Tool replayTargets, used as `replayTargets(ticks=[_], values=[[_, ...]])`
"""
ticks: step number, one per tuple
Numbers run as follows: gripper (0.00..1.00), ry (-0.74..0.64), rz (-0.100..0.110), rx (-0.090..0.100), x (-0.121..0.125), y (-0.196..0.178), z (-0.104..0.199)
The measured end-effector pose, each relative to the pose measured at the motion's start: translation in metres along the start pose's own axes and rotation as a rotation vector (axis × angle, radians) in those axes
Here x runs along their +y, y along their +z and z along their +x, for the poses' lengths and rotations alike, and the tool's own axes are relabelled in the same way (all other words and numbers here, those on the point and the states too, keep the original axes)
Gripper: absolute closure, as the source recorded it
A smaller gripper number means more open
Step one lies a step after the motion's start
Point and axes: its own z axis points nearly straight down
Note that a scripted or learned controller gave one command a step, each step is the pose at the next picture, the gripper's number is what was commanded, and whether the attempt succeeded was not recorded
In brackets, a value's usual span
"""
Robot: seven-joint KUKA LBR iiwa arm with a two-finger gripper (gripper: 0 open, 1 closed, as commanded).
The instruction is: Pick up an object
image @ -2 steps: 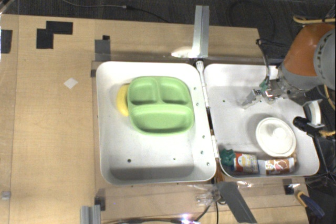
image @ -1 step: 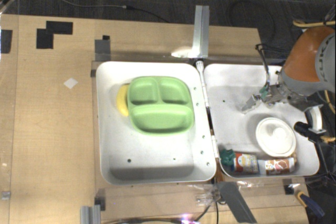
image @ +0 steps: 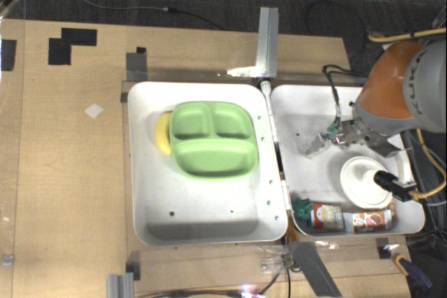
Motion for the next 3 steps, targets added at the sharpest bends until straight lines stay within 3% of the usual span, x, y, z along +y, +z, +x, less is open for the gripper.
replayTargets(ticks=[1, 3], values=[[0.00, 0.003, -0.001, 0.000, 0.010, 0.000, 0.042], [0.00, 0.061, 0.002, 0.000, 0.061, 0.001, -0.003]])
